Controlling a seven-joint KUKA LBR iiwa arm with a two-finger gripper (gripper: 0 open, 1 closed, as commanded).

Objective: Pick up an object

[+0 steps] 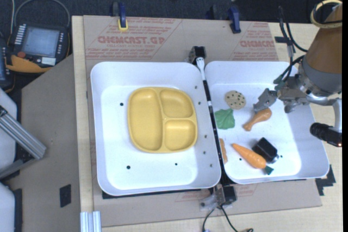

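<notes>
Two bins sit side by side on the bench, the left bin [109,133] holding a divided plate [162,119] near its centre. In the right bin [304,155], a cookie [235,98] lies toward the back left, a leaf piece [224,118] just in front of it against the left edge, and a drumstick [257,119] near the centre. Toward the front edge, a carrot [249,154] lies touching a block [267,149] on its right, with a thin stick [223,150] along the left wall.
</notes>
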